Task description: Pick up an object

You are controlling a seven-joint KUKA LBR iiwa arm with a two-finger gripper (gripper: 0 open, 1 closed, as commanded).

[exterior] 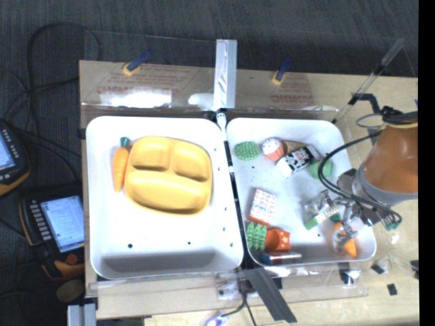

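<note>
My gripper [332,210] is low in the right bin [299,129], near its right wall, under the arm's orange band [396,160]. A small green and white object [317,216] lies right at its tips; whether it is held I cannot tell. Just below lies a small orange piece [347,246]. Elsewhere in this bin are a red and white printed card [263,206], a green block [256,236], an orange-red block [278,239], a red pen-like item [280,257], a green ball [247,150], a red and white ball [272,148] and a black and white carton [298,159].
The left bin [102,202] holds a yellow divided tray [168,174] and a toy carrot [120,166] by its left side. A divider rail [231,182] separates the bins. Cables [370,124] loop over the right bin's far right corner.
</note>
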